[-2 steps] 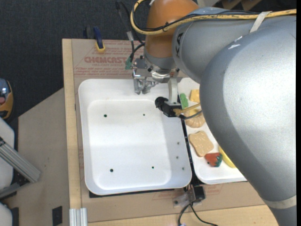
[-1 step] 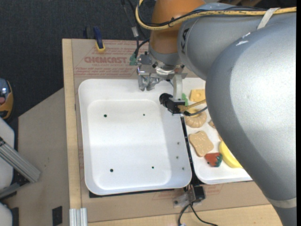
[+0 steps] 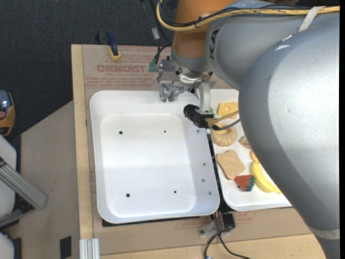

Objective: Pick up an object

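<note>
Camera view: my gripper [image 3: 171, 93] hangs over the far rim of the left bin [image 3: 108, 161]; whether it is apart or together, I cannot tell. Candidate objects, bread slice [image 3: 230, 164] and banana [image 3: 263, 178], lie in the right bin [image 3: 253, 201]. Risk: closing here grasps nothing

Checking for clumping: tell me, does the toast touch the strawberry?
Apart. The camera view shows a strip of white bin floor between the toast and the strawberry.

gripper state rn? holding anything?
Gripper: over the far rim of the left bin. Open or shut cannot be told from this view, and no object is seen between its fingers.
</note>
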Robot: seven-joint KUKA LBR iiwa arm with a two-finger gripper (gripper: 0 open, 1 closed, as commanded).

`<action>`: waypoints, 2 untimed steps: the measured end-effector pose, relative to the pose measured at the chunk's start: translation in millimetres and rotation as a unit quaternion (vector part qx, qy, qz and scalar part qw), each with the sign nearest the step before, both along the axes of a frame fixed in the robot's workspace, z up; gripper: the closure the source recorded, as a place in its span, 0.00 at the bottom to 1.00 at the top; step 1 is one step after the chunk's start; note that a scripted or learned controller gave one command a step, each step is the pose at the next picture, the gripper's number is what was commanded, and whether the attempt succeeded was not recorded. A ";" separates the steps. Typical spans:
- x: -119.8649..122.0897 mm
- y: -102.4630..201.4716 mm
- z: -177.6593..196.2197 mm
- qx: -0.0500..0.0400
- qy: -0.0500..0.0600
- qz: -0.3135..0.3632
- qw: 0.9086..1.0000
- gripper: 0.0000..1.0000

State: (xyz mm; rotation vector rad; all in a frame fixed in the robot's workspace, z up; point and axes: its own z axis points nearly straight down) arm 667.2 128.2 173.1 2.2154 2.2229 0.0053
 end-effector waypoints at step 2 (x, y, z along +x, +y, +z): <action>-56.1 96.2 -12.5 -0.001 0.008 -0.002 1.000 1.00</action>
